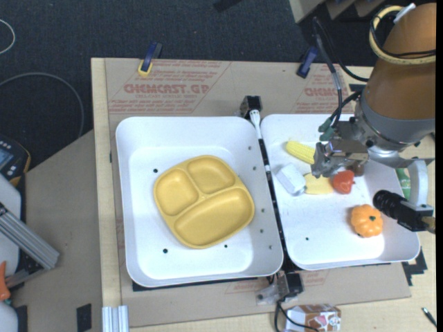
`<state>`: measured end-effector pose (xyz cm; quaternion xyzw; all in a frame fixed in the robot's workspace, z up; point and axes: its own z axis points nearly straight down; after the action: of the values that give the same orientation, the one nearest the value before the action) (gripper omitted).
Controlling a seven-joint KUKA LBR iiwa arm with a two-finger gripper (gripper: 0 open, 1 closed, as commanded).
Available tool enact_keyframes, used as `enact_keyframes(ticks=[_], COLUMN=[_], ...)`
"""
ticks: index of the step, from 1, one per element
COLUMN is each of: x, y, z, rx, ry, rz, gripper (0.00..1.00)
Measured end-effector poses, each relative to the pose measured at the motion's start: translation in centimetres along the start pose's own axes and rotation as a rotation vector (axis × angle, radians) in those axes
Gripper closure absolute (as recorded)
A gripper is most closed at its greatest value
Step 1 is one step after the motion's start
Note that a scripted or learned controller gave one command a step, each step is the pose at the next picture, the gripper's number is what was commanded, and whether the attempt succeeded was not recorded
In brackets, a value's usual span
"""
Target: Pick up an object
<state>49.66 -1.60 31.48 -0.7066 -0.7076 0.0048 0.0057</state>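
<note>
Arm enters from right; orange band above wrist. Left bin holds a yellow divided plate, its long axis running far-left to near-right, with bare white floor on all sides of it. Right bin holds corn cob, long axis far-left to near-right, a white block, a yellow piece, a red item and a small orange pumpkin. Near-left part of right bin open. Hand sits low over the corn and red item; clenched or released, cannot tell.
</note>
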Motion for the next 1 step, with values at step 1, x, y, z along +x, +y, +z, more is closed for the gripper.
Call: enact_keyframes(ticks=[1], x=[3.49], y=[-1.87], z=[-12.95], rx=[-0.031], ry=[0.001], rz=[-0.004], gripper=[1.0])
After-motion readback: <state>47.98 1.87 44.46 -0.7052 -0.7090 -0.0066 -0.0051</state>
